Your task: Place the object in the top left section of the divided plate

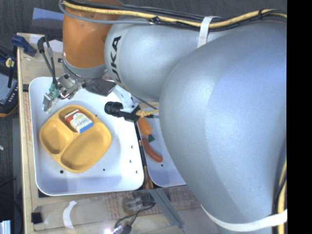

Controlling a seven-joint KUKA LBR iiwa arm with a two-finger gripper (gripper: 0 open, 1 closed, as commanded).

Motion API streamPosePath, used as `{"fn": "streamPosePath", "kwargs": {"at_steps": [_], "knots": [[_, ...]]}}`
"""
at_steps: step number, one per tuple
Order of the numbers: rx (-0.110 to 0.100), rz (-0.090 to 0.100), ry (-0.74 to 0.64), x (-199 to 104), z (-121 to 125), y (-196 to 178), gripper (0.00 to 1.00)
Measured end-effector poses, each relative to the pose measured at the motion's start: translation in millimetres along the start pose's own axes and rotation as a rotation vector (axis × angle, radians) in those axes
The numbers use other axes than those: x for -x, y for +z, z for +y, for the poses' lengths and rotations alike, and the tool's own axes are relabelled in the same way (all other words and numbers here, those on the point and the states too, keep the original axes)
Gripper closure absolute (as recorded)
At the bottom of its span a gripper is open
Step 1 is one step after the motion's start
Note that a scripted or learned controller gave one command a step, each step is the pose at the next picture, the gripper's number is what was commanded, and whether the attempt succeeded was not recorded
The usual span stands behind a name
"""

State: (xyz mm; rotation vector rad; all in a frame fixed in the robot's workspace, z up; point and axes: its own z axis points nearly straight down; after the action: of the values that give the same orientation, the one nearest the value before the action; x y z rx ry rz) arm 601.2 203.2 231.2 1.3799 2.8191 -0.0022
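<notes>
The yellow divided plate [74, 140] lies in the left white bin [117, 179], toward the 9 o'clock side of the picture. A small box [79, 121] with white, red and blue printing rests in the upper compartment of the plate, the one at about 12 o'clock of the plate's centre. It lies flat inside this section and touches nothing else.

The gripper [50, 97] hangs over the bin floor near the bin's far left corner, just outside the plate's rim. From the gripper, the box is at about 4 o'clock, near but apart from it. Whether the gripper is spread or pressed together, one cannot tell, because it is small and partly blurred.

The big grey arm [209, 106] covers most of the right white bin [163, 177]. An orange carrot-like piece [145, 126] and a reddish sausage-like piece [153, 154] lie there.
</notes>
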Motion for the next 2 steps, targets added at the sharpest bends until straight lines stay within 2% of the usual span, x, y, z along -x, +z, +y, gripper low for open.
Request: {"fn": "streamPosePath", "kwargs": {"at_steps": [1, 2], "knots": [[0.000, -0.001, -0.004, -0.6, 0.8, -10.0, 1.00], [0.000, -0.001, -0.004, -0.6, 0.8, -10.0, 0.00]]}}
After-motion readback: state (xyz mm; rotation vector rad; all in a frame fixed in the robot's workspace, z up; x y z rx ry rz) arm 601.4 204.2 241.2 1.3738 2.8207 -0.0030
